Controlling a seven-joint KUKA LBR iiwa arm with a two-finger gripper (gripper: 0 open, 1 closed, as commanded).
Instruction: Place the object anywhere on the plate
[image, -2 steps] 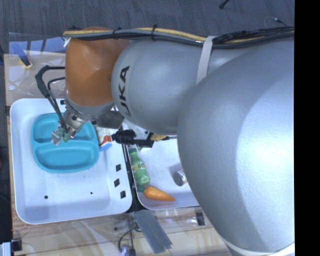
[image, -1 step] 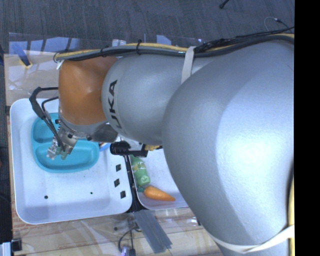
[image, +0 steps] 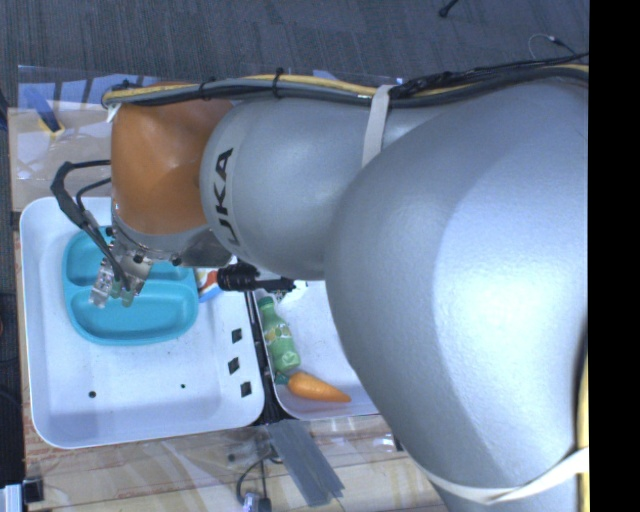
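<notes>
- Gripper (image: 113, 288) sits low over the blue plate (image: 160, 318), which lies in the left bin (image: 130, 400), toward its far-left corner.
- Fingers: small and blurred at this angle. A greenish patch shows at the tips, but whether that is a held object or part of the tool cannot be told. Opening width cannot be told either.
- Task object: not identified with confidence. If the greenish patch is the object, it is already above the plate's left half and either touching it or just clear of it; contact cannot be judged from this slanted view.
- Progress, as a judgement: transport looks done or nearly so, with the tool over the target. What is left is release onto the plate and retreat, provided something is in fact carried. If nothing is carried, the pick remains to be done.
- Right bin (image: 320, 400): a green bottle-like item (image: 280, 345) lies along its left wall, with an orange carrot (image: 318, 389) just beside it at the near end. Both are well apart from the plate.
- A small red-and-blue item (image: 207, 284) peeks out just beside the plate's right edge, under the wrist.
- Obstruction: the arm's grey body (image: 450, 280) and orange band (image: 155, 160) cover most of the right bin and the far part of the left bin.
- Plate surface near the gripper looks bare; nothing appears to block a set-down.
</notes>
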